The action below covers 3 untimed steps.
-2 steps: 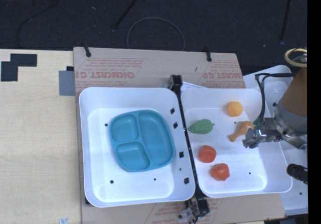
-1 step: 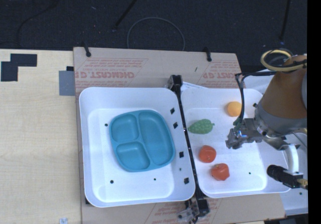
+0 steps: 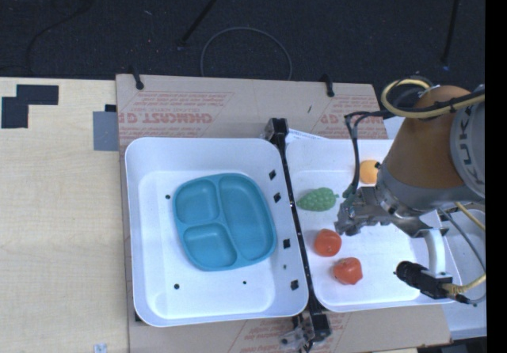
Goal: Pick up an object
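The gripper (image 3: 348,221) is seen lowered inside the right bin (image 3: 372,296), just above and beside a red tomato-like object (image 3: 328,243). Whether the fingers are wide or narrow cannot be told, since the wrist and its cabling cover them; nothing is visibly held. This position is judged to be an approach to a grasp, as the small objects are clustered around the gripper. The red tomato-like object is round, smooth and bright red; relative to the gripper it lies just below and to the left, seemingly the nearest candidate. A second red object (image 3: 348,271), lumpier in outline, lies further below the gripper. A green, bumpy, leaf-like object (image 3: 317,200) lies to the gripper's upper left, and an orange ball (image 3: 368,172) is partly hidden above it, beside the arm. A blue divided tray (image 3: 224,221) rests in the left bin (image 3: 150,185), well apart from the gripper.
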Tool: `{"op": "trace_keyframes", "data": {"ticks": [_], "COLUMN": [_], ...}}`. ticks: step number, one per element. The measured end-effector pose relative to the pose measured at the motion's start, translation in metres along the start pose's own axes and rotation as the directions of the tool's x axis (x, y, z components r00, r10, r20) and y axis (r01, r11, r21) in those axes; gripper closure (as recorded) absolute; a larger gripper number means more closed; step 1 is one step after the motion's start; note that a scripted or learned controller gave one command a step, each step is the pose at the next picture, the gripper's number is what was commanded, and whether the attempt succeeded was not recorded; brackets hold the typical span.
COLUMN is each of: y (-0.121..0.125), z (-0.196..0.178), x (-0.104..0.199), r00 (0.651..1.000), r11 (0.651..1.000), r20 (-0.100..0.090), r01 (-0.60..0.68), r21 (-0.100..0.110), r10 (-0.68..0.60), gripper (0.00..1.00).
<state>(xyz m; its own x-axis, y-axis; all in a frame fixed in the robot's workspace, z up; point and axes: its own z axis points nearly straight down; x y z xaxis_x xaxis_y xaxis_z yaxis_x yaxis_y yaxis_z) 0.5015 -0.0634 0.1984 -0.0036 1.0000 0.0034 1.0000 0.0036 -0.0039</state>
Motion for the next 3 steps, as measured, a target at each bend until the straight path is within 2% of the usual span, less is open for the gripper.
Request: {"op": "trace_keyframes", "data": {"ticks": [1,3], "y": [0.02,0.019], "z": [-0.007,-0.017], "x": [0.051,0.148], "r00": [1.0,1.0], "r11": [1.0,1.0], "r20": [0.001,0.003], "r01": [0.001,-0.001], "r21": [-0.002,-0.001], "r10": [-0.001,0.001], "gripper": [1.0,1.0]}}
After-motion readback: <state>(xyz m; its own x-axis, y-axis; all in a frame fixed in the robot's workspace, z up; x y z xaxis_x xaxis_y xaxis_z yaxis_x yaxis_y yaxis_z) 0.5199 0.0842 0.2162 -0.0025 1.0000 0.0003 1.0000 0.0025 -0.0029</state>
